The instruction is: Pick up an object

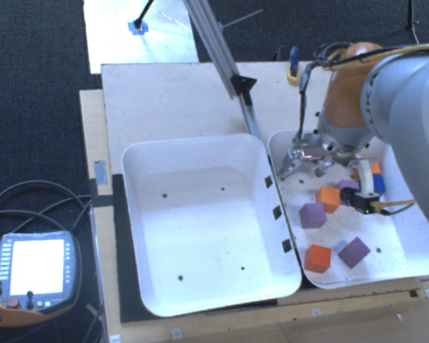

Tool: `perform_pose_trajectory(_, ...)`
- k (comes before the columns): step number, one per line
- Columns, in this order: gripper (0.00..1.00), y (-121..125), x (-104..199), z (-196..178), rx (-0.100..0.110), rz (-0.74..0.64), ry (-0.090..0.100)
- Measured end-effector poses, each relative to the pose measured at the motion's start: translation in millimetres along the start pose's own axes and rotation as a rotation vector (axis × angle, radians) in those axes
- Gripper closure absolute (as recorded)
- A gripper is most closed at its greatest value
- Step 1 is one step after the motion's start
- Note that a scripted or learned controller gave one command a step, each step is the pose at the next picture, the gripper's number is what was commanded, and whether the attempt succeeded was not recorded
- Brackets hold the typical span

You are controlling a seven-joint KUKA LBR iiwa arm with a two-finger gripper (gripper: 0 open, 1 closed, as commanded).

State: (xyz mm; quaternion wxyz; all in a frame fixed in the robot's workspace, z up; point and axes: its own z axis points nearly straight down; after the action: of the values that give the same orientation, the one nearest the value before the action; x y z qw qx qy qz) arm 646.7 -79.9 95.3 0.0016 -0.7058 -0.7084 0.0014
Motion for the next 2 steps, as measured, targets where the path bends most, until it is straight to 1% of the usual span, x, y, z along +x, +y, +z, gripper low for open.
perform_pose_trajectory(1,1.00,2.4,-0.4,-14.6,-0.008,-0.002,-0.001)
perform_pose_trajectory(2,1.00,-1.5,-9.3,-69.4,-0.011,0.002,-0.001)
